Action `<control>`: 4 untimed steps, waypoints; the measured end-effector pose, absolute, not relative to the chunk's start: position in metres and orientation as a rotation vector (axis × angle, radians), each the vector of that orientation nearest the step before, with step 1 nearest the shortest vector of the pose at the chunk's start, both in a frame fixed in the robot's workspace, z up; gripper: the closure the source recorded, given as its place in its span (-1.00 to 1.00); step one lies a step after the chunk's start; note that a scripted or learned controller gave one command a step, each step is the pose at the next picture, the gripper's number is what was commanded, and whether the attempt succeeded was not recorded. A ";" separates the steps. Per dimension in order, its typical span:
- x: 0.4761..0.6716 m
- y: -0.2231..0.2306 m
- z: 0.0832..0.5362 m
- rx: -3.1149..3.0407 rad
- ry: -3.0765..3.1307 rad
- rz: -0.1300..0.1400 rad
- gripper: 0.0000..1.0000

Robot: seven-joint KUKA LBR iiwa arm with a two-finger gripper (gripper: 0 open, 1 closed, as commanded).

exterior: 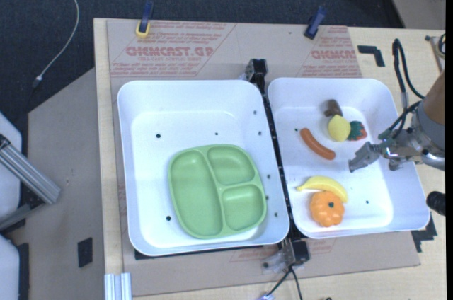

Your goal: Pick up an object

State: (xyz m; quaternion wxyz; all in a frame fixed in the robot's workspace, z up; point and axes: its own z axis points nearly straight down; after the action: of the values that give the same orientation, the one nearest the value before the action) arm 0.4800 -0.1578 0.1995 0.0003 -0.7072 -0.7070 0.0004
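Observation:
The right bin [382,95] holds several toy foods. A red-orange sausage [316,143] lies near its middle. Behind it sit a yellow lemon [339,127], a small brown piece [332,107] and a green and red piece [356,129]. A yellow banana [324,185] lies toward the front, touching an orange pumpkin-like fruit [326,209]. My gripper [376,156] hangs over the bin's right half, right of the sausage and above the banana in the image. Its fingers stand apart, open, with nothing between them.
The left bin [141,107] holds a green divided plate [216,189]. A black clamp [256,69] joins the bins at the back and another [297,250] at the front. Cables [400,72] hang near the arm at the right.

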 end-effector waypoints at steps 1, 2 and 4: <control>0.480 -0.158 0.200 -2.222 -2.221 0.001 -1.00; 0.485 -0.149 0.147 -2.221 -2.220 0.000 -1.00; 0.502 -0.144 0.092 -2.238 -2.233 -0.019 -1.00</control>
State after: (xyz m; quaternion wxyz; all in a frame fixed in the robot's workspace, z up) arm 0.5018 -0.1442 0.0915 -0.0098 -0.7078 -0.7063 -0.0059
